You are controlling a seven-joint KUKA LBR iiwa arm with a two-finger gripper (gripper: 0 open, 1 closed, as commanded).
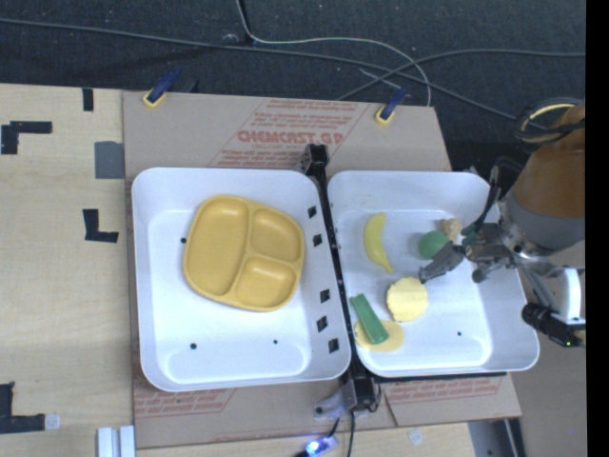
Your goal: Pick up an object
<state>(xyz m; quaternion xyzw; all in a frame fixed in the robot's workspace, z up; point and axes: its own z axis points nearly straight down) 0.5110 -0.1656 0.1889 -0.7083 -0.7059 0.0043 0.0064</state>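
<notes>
I'm seeing the gripper (445, 263) hanging low in the right bin (495, 350), beside a green ball (433, 244) and above a pale yellow disc (407, 300). A banana (377, 241) and a green block (370, 319) are lying nearby. A yellow tray (244, 252) is sitting in the left bin (162, 350).

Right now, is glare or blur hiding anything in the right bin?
Camera view: lighting is even, with no strong glare on the right bin. The yellow piece and green block read clearly. The image is slightly soft, so the tool near the small green object lacks fine detail.
</notes>
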